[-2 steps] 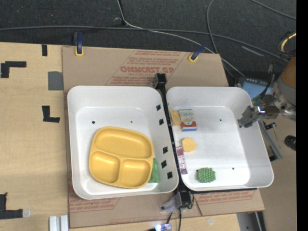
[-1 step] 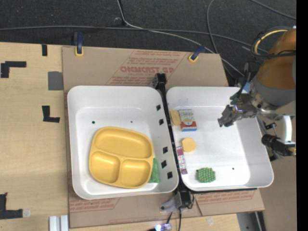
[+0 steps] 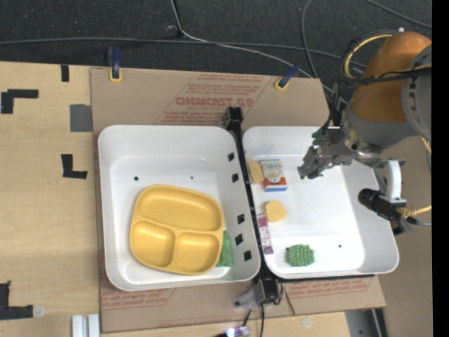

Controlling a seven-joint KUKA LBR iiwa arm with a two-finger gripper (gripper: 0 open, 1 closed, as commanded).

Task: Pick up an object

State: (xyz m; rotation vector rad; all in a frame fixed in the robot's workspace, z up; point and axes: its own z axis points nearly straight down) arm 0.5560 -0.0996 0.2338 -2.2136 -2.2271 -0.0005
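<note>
- over the right bin [image 3: 365, 258], toward its far side, the end effector [image 3: 313, 166] hangs above bare white floor; whether it is wide or narrow i cannot tell, and nothing shows between its tips.
- nearest candidate, just left of it: a small flat packet [image 3: 272, 174], pale with a red and blue lower edge, lying by the bin's left wall. it looks light and thin, probably slick; pinching across its short width seems best.
- nearer the camera lie a yellow rounded piece [image 3: 276, 211] and a green bumpy object [image 3: 300, 255], both small, likely light.
- the left bin [image 3: 116, 153] holds a yellow divided tray [image 3: 177, 229], broad, stiff, awkward for two fingers.
</note>
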